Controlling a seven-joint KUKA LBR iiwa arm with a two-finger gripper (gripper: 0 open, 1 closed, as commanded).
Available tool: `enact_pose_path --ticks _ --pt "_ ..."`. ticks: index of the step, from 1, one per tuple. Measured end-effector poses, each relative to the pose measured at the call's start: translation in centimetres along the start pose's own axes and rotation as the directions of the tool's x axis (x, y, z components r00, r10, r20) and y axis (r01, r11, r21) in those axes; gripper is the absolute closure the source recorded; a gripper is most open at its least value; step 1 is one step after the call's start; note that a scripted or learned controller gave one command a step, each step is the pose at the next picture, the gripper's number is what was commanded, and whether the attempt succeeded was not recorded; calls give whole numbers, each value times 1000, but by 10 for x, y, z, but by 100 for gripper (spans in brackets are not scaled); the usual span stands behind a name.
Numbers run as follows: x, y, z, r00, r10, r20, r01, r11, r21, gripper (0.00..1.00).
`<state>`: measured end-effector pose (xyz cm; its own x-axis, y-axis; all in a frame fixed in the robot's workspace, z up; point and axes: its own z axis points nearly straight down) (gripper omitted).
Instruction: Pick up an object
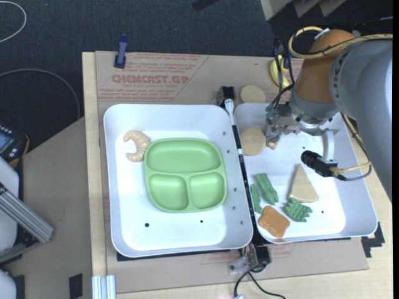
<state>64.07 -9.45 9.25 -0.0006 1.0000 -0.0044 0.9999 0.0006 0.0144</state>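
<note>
A smooth, round tan cookie [252, 142] is lying beneath the gripper [272, 136]; whether the gripper is grasping anything cannot be told.

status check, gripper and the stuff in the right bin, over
Gripper low over right bin's upper left, beside round beige piece. Nothing seen between fingers. Green pieces, wedge untouched nearer front.

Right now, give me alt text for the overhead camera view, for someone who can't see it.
A grey robot arm's gripper hovers over the right white bin, near a round tan cookie, with green beans, a cheese-coloured wedge and an orange nugget lying below. The left white bin holds a green three-compartment plate and a beige croissant.
</note>
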Motion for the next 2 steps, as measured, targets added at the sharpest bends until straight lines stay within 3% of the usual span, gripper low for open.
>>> enact_pose_path --ticks 2 --pt "-10 4 0 1000 -1 -3 1 1000 1 100"
